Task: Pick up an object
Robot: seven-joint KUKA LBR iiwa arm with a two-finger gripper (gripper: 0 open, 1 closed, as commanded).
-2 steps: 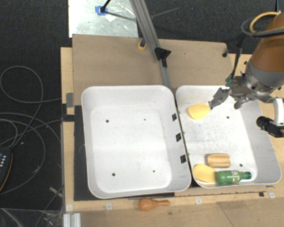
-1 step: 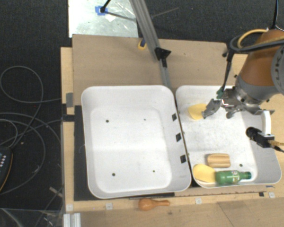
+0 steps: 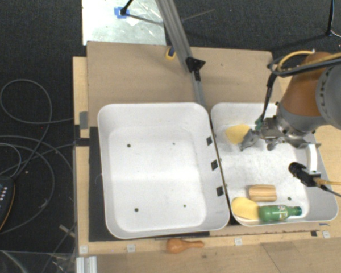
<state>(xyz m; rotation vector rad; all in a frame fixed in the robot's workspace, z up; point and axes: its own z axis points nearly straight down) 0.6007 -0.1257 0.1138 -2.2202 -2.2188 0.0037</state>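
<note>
The single camera is fixed high above the counter (image 3: 136, 73) and looks down at a slant on both white bins, left bin (image 3: 153, 169) and right bin (image 3: 324, 209), from moderate distance.

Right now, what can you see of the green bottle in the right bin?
The green bottle lies on its side along the near wall of the right bin, neck pointing right. It looks like glossy plastic with a pale label. Its base touches a yellow round object; a tan block lies just behind it.
</note>
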